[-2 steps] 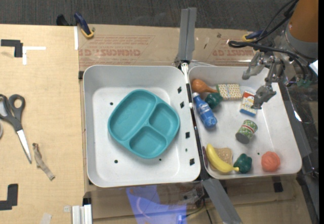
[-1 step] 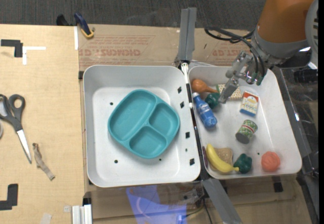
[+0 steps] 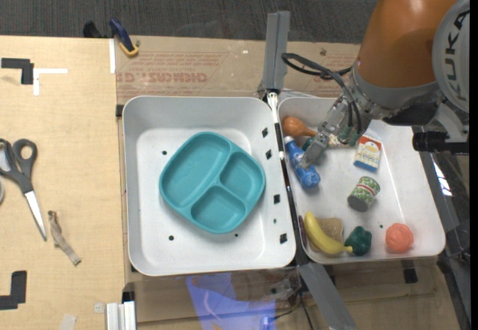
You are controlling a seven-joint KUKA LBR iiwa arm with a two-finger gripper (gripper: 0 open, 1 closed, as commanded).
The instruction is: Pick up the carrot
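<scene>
From above, you see 2 white bins side by side. The left bin (image 3: 138, 194) holds a teal 3-section plate (image 3: 213, 182). In the right bin (image 3: 422, 205), the carrot (image 3: 298, 127) lies at the far left corner. Your gripper (image 3: 317, 148) hovers just beside it, above a blue bottle (image 3: 304, 167); fingers slightly apart, gripping nothing.

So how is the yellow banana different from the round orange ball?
The curved yellow banana is long and bent, while the round orange-red ball is a sphere. The banana lies against a dark green object in the right white bin; the ball sits apart, closer to the bin's right corner. Both lie along that bin's near edge.
</scene>
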